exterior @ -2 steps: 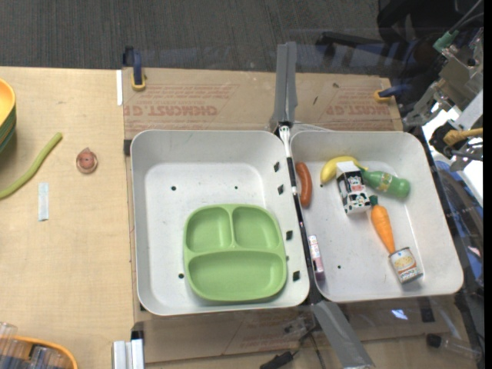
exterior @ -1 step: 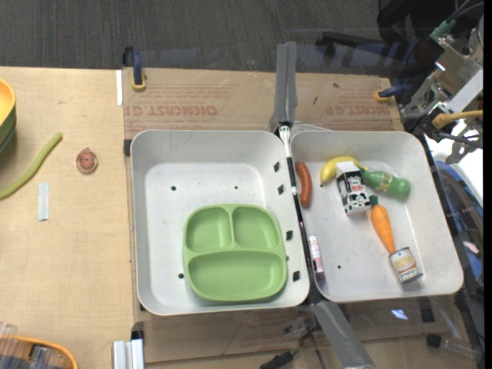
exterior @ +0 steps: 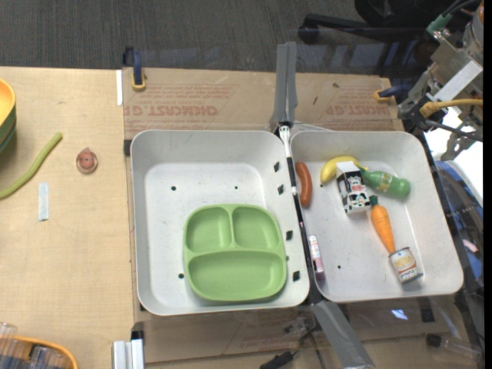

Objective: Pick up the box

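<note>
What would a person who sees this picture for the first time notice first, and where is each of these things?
The eye goes first to the green divided plate lying in the left bin. Next comes the cluster of small toy foods in the right bin: a yellow banana, a green bottle, the cow-print box, an orange carrot, a red sausage near the divider and a small can near the front right corner.

The yellow bowl (exterior: 4, 125) is cut off by the left edge.

Glossy white plastic bins (exterior: 154, 206); matt green plate (exterior: 234, 252); printed box (exterior: 354, 192).
</note>
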Tool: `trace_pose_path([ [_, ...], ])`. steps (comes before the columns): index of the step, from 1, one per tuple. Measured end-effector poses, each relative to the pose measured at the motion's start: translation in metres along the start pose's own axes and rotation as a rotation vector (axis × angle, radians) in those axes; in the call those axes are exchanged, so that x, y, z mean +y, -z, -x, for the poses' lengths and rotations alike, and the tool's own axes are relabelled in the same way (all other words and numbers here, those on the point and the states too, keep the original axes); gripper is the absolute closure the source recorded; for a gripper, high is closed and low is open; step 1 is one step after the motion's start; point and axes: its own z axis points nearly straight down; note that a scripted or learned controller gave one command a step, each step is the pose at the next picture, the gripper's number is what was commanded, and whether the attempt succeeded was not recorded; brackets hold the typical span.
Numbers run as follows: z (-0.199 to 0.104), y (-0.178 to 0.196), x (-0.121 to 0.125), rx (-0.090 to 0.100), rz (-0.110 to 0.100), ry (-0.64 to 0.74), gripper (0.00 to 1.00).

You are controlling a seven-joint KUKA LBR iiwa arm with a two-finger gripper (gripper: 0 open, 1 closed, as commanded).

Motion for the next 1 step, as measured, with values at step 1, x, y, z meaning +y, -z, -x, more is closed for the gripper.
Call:
trace_pose_path([
  [1, -0.0143, -0.0001, 0.008, 0.0, 0.0, -0.04, 0.0],
])
